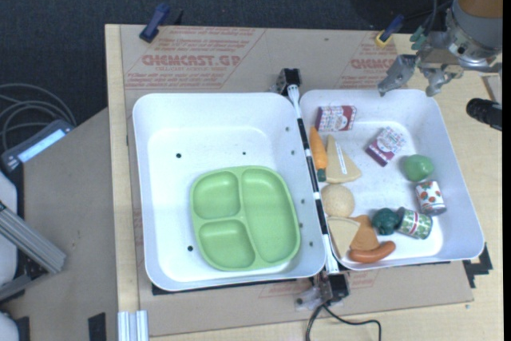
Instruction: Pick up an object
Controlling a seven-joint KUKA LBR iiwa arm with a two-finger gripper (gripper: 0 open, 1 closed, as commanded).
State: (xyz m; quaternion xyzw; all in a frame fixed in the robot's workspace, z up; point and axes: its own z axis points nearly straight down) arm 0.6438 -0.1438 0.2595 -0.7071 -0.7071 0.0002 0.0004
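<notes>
While the grey two-finger gripper hangs spread and empty above the far rim of the right-hand shallow white bin, nothing has yet been picked; every candidate lies below it in the view, toward the near side of the bench. Closest is the small pink-and-white packet, just down and slightly left of the fingers, its long axis slanting across the bin; the dark red and white carton lies further left, near the divider; the round green fruit sits a little beyond the packet. Clustered at the near end are an orange carrot, a pale yellow wedge, a small red-patterned can, a green-labelled can and a red sausage. A pale green divided plastic plate rests in the left-hand white bin, well apart from the arm. My judgement: the packet offers the shortest descent, with fingers turned to close across its narrow width.
</notes>
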